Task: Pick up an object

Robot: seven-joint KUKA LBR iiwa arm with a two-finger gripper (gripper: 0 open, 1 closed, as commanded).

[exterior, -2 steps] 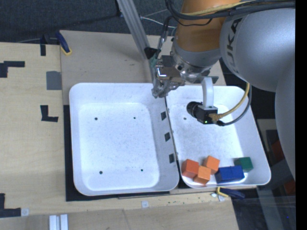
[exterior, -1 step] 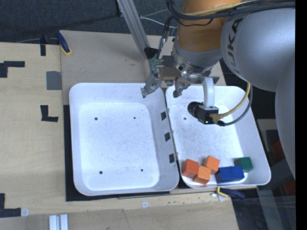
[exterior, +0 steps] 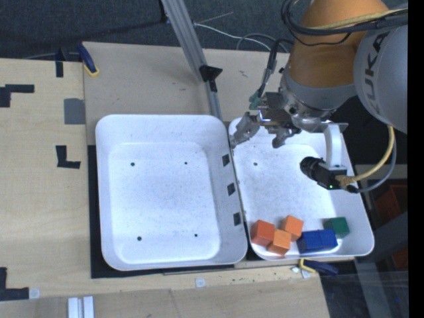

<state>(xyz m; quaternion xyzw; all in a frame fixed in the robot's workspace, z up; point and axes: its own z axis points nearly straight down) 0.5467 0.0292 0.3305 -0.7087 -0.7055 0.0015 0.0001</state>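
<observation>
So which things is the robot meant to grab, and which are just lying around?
For the job:
- orange blocks
- blue block
- green block
- right bin holding them
- gripper, open above that bin

Just lying about:
- left bin
- blue clamp
- black tape marks

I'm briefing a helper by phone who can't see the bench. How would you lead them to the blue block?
Start at the right bin, the one under the arm. Along its near edge sits a cluster of blocks. The blue block is the largest and flattest there, lying between the orange blocks on its left and the small green block behind its right end.
</observation>
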